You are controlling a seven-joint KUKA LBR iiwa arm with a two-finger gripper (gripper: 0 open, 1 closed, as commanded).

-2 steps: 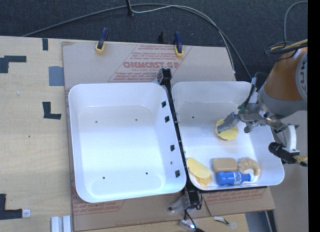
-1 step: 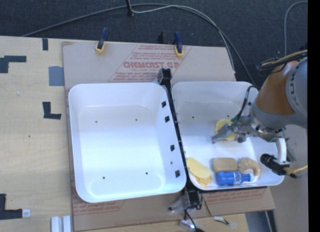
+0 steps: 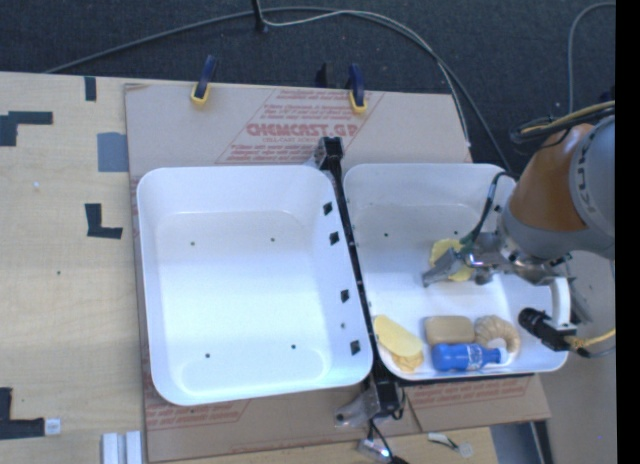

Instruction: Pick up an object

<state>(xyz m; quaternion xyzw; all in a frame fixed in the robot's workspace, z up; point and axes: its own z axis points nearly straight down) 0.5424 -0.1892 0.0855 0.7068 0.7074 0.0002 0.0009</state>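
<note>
My gripper (image 3: 438, 274) is low in the right bin (image 3: 400, 187), near its middle, reaching in from the right. A small yellow object (image 3: 444, 249) lies right against the gripper's upper side, partly hidden by it. I cannot tell whether it is held. Along the bin's front wall lie a yellow oblong piece (image 3: 398, 343), a tan block (image 3: 448, 329), a blue bottle (image 3: 464, 356) and a beige ring-shaped thing (image 3: 497, 333).
The left bin (image 3: 160, 252) stands beside the right one, with a black clip strip (image 3: 341, 252) along their shared wall. Both rest on cardboard (image 3: 290, 122) held by two clamps. Cables run across the dark floor behind.
</note>
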